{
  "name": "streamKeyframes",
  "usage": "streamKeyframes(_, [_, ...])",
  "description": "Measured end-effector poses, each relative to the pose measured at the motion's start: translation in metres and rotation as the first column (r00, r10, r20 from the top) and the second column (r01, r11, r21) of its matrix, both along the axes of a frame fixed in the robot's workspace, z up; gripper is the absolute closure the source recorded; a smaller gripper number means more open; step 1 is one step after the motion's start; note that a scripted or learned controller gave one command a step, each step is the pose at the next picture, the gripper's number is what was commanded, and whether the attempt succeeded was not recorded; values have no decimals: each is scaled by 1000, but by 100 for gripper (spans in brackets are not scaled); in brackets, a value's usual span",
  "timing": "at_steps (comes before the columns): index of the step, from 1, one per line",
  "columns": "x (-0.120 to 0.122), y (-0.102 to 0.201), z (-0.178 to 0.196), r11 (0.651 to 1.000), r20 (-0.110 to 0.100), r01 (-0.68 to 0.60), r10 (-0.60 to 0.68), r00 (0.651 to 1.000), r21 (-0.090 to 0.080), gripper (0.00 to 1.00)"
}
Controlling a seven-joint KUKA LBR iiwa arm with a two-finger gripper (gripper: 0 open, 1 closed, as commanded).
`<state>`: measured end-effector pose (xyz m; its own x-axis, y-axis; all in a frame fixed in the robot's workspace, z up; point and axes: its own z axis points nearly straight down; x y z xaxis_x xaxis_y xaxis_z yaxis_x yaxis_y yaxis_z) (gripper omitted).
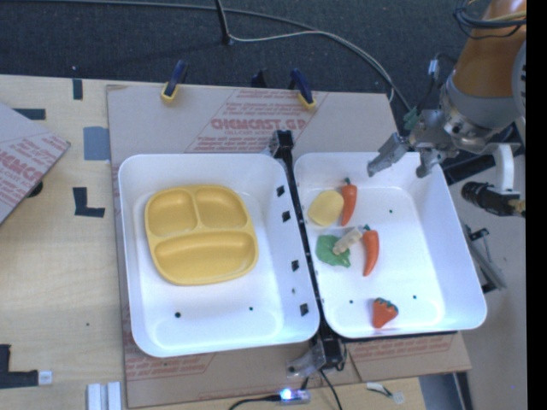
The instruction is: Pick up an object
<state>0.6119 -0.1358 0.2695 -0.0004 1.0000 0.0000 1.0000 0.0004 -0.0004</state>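
Strawberry [385, 312] lies alone near the right bin's [444, 254] front edge; farther back, two carrots [370, 251], a green piece [332, 251] and a yellow piece [326, 207] crowd together, so a grasp there could slip or snag neighbours. Gripper [403, 159] hovers over the far rim, fingers spread, empty.

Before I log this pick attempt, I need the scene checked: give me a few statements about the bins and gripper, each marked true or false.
1. The yellow tray lies in the left bin. True.
2. The gripper holds a carrot. False: its open fingers hang over the right bin's far edge with nothing between them.
3. Two carrots lie in the right bin. True.
4. The strawberry touches the yellow tray. False: it lies apart, near the right bin's front edge.
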Motion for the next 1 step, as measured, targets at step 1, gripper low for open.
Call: streamKeyframes(1, [-49, -1, 56, 999, 5, 48, -48, 999, 0, 0])
